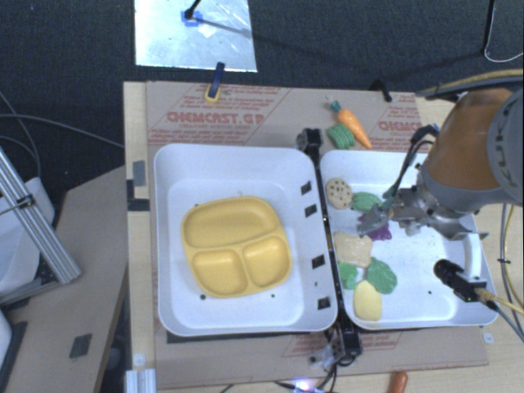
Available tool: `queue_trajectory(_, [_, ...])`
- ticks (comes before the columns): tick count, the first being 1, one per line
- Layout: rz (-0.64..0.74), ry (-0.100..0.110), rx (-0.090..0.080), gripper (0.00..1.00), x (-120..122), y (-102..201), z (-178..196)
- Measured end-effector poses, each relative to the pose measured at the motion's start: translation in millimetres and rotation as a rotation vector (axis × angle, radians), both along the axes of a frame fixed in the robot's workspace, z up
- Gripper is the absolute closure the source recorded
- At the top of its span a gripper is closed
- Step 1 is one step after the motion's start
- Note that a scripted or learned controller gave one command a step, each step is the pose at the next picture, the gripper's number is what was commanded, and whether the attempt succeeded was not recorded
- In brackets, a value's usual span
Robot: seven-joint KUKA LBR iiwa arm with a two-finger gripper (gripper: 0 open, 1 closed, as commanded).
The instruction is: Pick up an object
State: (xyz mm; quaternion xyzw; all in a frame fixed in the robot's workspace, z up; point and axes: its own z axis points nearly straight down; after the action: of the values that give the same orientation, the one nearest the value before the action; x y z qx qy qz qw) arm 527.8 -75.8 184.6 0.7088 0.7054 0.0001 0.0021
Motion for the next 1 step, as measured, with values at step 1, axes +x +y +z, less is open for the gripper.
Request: queue_trajectory(1, [0.001, 0.000, 0.003, 0.00, 35.5, -51.8, -103.3])
